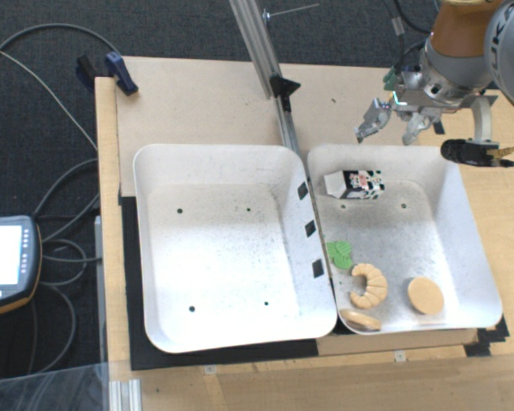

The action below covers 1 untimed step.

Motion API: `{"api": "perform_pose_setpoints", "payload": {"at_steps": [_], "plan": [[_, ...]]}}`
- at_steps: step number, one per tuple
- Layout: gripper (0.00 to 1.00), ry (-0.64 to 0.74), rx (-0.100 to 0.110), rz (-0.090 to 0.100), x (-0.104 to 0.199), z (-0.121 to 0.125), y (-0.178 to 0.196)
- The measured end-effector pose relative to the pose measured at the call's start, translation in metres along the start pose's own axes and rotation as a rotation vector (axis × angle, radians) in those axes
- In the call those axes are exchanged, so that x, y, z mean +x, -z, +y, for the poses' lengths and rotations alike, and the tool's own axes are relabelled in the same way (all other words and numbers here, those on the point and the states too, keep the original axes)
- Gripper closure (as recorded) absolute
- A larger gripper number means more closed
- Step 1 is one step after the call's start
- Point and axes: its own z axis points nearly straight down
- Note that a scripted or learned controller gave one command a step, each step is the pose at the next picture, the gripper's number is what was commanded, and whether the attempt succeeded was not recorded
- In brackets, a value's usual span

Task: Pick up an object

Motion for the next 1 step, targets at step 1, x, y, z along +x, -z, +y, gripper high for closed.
{"api": "perform_pose_setpoints", "payload": {"at_steps": [1], "plan": [[0.0,0.001,-0.005,-0.002,-0.0001,0.0008,0.0034]]}}
